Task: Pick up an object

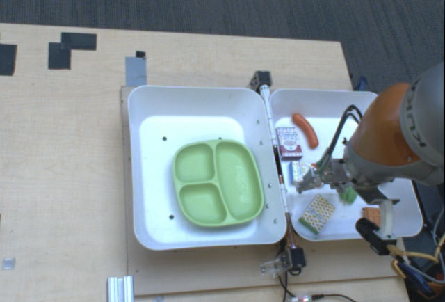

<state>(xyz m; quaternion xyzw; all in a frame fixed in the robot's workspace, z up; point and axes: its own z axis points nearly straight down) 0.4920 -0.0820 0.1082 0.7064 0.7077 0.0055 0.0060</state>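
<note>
Camera view has the end effector point(321, 179), grip state impossible to tell, low in the right bin point(327, 102); best descend squarely onto the patterned packet point(318, 213) near the front edge.

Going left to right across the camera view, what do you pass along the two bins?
Left bin → green divided plate → small dark red packet → red sausage → arm's orange band. The patterned green packet and the gripper overlap these in left-right position, so I leave them out.
</note>
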